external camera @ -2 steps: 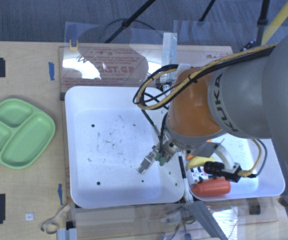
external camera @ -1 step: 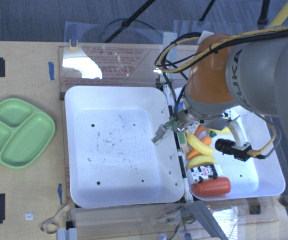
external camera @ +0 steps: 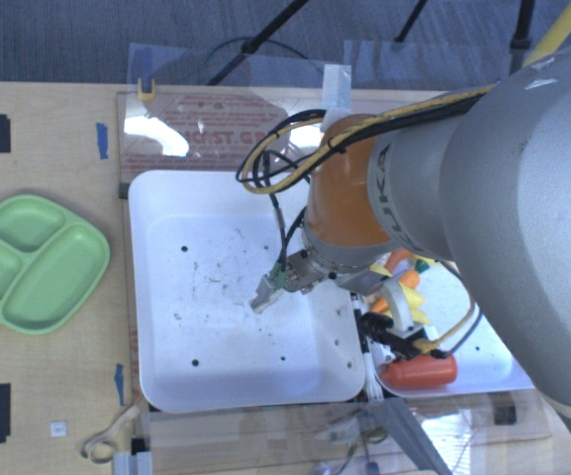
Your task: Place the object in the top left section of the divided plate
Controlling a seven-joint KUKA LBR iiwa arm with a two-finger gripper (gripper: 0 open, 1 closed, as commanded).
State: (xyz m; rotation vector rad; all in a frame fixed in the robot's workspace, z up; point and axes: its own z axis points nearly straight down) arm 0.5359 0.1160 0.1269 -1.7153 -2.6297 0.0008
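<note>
The green divided plate (external camera: 36, 262) lies on the wooden bench left of the bins, with two small sections on its upper left and one long section on its right. My gripper (external camera: 267, 293) hangs low over the middle of the left white bin (external camera: 166, 206), far to the right of the plate. A small green bit shows at the gripper's wrist end; I cannot tell whether it is a held thing. A red object (external camera: 419, 371) and yellow and orange pieces (external camera: 404, 280) lie in the right bin (external camera: 483, 359), partly hidden by the arm.
The grey arm with its orange band (external camera: 349, 201) covers most of the right bin and the right half of the view. Black cables loop over the back rim of the left bin. Blue and black tape marks dot the bench around the plate.
</note>
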